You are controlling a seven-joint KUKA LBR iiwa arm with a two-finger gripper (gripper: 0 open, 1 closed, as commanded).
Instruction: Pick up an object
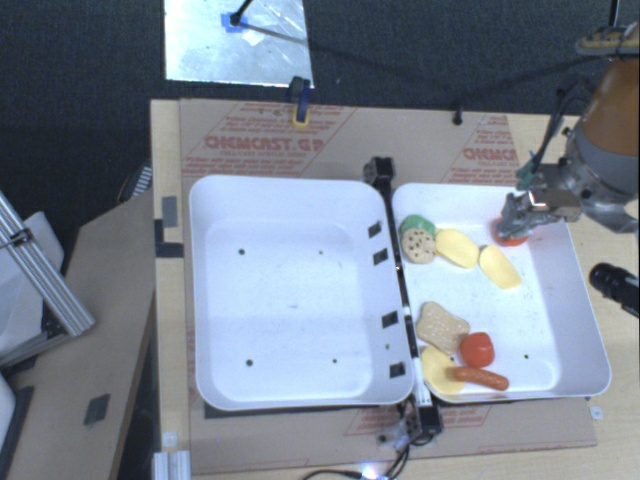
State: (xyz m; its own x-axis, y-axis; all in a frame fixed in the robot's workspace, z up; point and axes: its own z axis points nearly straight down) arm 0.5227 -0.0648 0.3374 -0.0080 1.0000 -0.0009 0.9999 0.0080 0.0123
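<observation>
Gripper (520, 218) sits low at the far right of the right bin (585, 298), touching a red-orange object (509, 235); jaw state cannot be told. Right bin also holds a cookie (419, 246), two yellow pieces (457, 249), a cracker (441, 326), a tomato (478, 348) and a carrot (482, 376).

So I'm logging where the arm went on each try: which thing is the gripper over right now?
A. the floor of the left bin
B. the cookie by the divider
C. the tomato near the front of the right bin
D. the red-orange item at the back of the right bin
D: the gripper sits right above the red-orange item at the back of the right bin, far from the tomato and cookie.
</observation>
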